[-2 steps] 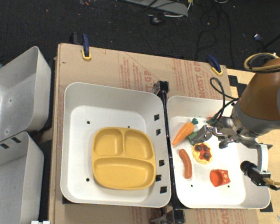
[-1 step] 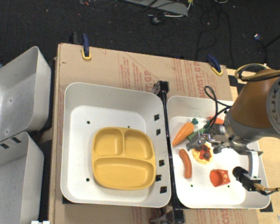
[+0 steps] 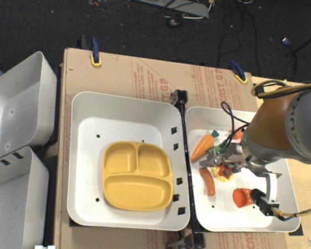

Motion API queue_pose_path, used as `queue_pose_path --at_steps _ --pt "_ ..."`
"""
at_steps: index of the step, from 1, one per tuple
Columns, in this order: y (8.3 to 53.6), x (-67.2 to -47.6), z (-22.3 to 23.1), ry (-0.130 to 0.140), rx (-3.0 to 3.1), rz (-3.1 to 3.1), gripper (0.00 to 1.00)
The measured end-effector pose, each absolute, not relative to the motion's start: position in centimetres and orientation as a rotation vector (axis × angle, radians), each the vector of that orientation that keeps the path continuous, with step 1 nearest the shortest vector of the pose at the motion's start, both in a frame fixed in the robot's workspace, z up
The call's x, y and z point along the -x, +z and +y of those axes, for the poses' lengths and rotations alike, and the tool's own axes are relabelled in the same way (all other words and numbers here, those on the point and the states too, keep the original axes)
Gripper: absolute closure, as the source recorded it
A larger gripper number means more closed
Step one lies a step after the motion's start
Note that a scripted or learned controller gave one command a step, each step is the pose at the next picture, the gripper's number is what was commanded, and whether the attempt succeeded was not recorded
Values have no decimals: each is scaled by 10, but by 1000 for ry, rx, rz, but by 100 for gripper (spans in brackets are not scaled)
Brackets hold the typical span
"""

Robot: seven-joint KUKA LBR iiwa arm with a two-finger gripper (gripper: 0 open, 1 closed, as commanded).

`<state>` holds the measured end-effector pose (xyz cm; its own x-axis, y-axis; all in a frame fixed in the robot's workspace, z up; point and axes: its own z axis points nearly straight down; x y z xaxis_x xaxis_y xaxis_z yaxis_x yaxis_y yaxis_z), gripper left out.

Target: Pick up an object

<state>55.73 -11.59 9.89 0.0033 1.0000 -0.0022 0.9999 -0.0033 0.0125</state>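
The right bin (image 3: 247,224) holds several toy foods. An orange carrot (image 3: 202,146) with a green top lies slanted near the bin's left wall. A reddish sausage (image 3: 209,182) lies just below it. A red cup-shaped piece (image 3: 241,197) sits toward the front. My gripper (image 3: 220,161) hangs low over the middle of this bin, between the carrot and the sausage, right above a small red and yellow piece (image 3: 226,173). The wrist hides what lies directly under it. Nothing is visibly held.
The left bin (image 3: 80,196) carries a yellow divided plate (image 3: 137,175). A black divider (image 3: 184,152) runs between the bins. The grey arm with its orange band (image 3: 275,126) covers the right bin's back right part. A black cable (image 3: 271,208) trails by the red piece.
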Motion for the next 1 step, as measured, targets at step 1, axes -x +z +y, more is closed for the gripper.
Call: queue_pose_path --at_steps 1 --pt "113 -561 -118 21 -2207 2198 100"
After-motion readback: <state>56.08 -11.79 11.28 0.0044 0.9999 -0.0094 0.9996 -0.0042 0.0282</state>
